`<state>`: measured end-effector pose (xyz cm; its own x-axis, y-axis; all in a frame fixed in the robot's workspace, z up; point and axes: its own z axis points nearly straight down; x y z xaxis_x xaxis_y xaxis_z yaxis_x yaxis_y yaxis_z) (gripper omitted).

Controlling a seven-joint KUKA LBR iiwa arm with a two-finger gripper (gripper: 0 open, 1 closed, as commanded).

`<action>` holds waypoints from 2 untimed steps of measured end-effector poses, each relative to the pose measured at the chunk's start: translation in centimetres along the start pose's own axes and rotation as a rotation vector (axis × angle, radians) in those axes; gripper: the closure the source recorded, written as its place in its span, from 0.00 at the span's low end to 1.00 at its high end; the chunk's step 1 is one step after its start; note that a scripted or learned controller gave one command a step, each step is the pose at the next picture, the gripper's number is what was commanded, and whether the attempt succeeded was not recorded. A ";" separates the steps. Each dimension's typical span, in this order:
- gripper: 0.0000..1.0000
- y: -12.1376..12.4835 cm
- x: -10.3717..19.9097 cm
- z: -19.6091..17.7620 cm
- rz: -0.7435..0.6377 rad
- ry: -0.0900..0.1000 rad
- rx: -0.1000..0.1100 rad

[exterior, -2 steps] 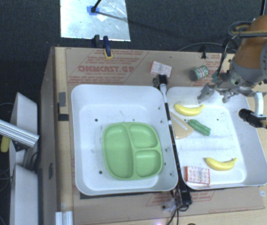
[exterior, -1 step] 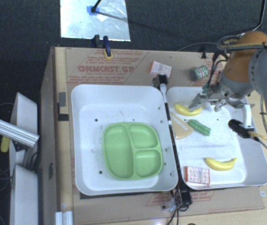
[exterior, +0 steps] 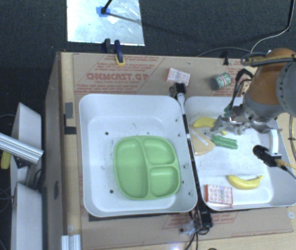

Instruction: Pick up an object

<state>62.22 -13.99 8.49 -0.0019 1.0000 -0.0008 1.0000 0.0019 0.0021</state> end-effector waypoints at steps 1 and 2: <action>0.00 -0.7 1.1 0.0 -0.001 0.001 0.001; 0.00 2.7 1.7 0.0 -0.003 0.000 0.000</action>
<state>64.90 -12.31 8.47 -0.0049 1.0000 -0.0006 1.0000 0.0049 0.0021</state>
